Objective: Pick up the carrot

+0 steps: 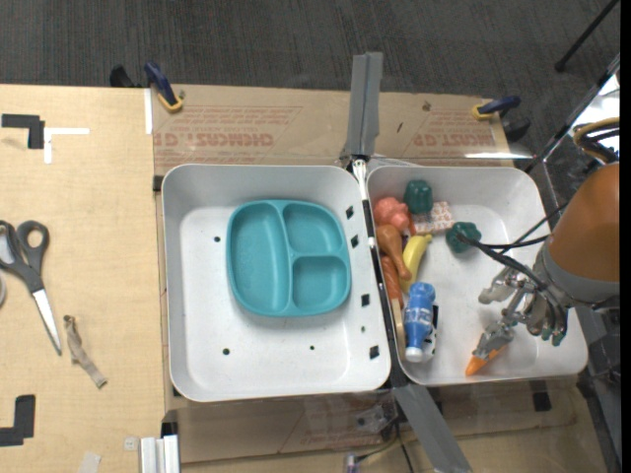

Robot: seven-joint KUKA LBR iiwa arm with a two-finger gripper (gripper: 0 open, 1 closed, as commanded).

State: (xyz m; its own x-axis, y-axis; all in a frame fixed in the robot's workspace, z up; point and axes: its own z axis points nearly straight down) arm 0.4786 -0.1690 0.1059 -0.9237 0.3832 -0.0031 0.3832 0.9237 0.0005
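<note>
The carrot [487, 351] is seen in the right bin [513, 190], near its front wall, tip toward the front. The gripper [501, 331] is pinched on the carrot's upper end. A teal plate [288, 258] lies in the left bin [197, 294].

2 white bins: left bin [187, 294], right bin [513, 190]. 1 teal divided plate [289, 258], 3 compartments, in left bin. Right bin: 1 carrot [487, 352] at 5 o'clock, 1 blue-white bottle [420, 321], 1 banana [415, 253], 2 dark green items [418, 196] [462, 234] at 12. Bench, 9 o'clock: 1 pr scissors [32, 274]. 2 clamps [163, 85] [496, 107]. 1 gripper [523, 304].
</note>
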